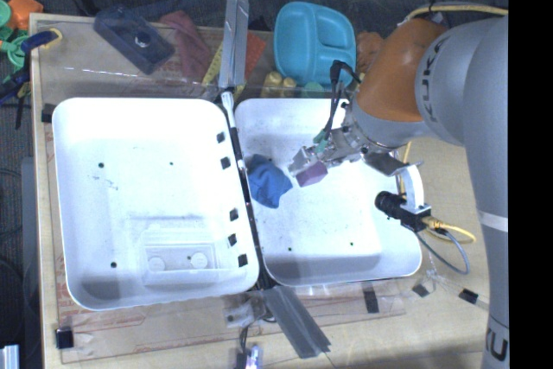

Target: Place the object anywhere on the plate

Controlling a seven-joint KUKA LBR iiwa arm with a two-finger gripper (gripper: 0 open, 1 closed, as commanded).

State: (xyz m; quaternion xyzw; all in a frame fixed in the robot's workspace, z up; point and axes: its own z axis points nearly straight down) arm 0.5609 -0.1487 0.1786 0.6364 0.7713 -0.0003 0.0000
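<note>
Camera view: claw [309, 171] low over right bin [371, 255].

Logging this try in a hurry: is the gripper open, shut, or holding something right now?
Gripper: shut on a small purple block, above the right bin.

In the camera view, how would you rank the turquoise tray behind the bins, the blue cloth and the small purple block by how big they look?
1. Turquoise tray, clearly largest.
2. Blue cloth, crumpled in the right bin.
3. Purple block, smallest, at the tool; it may sit nearer the camera, but the order holds.
</note>
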